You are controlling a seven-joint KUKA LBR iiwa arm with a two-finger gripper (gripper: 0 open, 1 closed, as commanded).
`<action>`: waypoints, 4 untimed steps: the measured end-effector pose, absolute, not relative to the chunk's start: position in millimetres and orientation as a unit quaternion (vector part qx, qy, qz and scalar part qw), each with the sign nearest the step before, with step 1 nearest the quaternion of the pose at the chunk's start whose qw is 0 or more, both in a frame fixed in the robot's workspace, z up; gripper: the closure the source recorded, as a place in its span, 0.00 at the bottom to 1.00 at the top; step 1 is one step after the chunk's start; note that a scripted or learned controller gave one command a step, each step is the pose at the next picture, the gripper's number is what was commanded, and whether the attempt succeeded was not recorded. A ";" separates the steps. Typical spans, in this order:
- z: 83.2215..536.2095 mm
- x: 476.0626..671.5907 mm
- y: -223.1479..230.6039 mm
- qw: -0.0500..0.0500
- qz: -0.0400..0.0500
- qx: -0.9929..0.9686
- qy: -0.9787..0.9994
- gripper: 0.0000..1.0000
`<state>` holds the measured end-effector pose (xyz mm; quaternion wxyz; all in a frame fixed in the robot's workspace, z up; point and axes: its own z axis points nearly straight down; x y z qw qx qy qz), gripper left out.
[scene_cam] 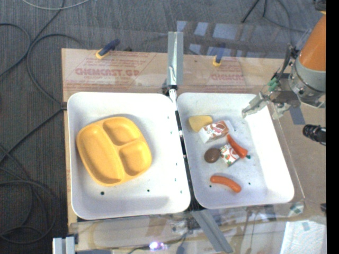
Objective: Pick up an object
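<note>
Above the far right corner of the right bin (275, 157), the gripper (263, 101) hangs released and holding nothing, so the approach step seems in hand; next it likely must descend onto one item, perhaps the carrot (237, 146) mid-bin.

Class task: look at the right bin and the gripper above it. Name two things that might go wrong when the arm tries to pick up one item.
1. The small carton, the carrot and the brown round piece lie bunched together, so the gripper may nudge or catch a neighbour.
2. The sausage is thin and lies flat on the right bin, so it may slip away.
</note>
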<state>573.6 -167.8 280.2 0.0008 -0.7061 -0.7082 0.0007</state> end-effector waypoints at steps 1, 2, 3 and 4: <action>106.9 565.3 -97.7 0.002 0.001 -0.681 -0.732 0.00; 90.9 523.5 -115.6 -0.006 -0.004 -0.682 -0.731 0.00; 100.6 524.3 -115.5 -0.006 -0.005 -0.682 -0.731 1.00; 182.8 580.2 -21.8 0.001 0.001 -0.700 -0.714 1.00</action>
